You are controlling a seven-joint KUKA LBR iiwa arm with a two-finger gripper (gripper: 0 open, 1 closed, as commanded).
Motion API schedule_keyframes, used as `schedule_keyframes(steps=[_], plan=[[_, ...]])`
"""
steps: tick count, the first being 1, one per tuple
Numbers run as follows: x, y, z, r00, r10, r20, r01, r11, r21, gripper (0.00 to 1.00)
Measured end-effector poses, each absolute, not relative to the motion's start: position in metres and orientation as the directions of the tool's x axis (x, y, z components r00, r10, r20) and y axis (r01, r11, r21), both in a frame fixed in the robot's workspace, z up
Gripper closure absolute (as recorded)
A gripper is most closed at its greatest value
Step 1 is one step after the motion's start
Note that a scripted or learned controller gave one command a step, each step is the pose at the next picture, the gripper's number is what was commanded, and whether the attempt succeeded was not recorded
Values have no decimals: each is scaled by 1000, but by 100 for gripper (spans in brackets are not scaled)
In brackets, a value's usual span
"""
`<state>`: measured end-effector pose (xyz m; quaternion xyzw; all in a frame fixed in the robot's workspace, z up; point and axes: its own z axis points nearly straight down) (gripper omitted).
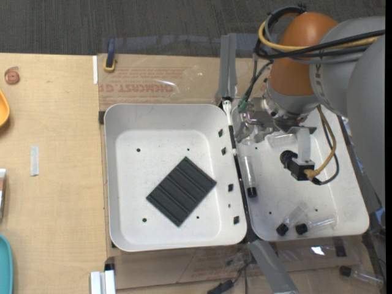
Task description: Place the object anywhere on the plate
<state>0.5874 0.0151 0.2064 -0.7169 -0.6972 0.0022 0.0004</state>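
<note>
Camera view: grey arm with orange band (306,60) hides the jaws over right white bin (343,219); can't tell their state. Dark ribbed rectangular plate (181,190) in left white bin (122,225).

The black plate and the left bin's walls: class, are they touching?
Apart. The camera view shows the black plate lying on the left bin's floor, with bare white floor on all sides between it and the walls.

Dark ribbed plate in the left bin; small clear objects in the right bin.

The plate (182,190) is a flat, dark grey rectangle with parallel grooves, lying turned diagonally on the left bin's (122,225) white floor, slightly below centre. In the right bin (349,222), a clear tube with a black cap (247,175) lies along the left wall; two more black-capped clear pieces (298,223) lie near the front edge.
</note>
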Motion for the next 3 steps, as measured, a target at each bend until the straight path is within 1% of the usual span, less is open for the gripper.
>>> schedule_keyframes(steps=[1,2,3], plan=[[547,74,190,-146,989,-1,989,146,-6,100],[565,159,269,-661,750,-1,750,661,-1,100],[565,159,269,-661,750,-1,750,661,-1,0]])
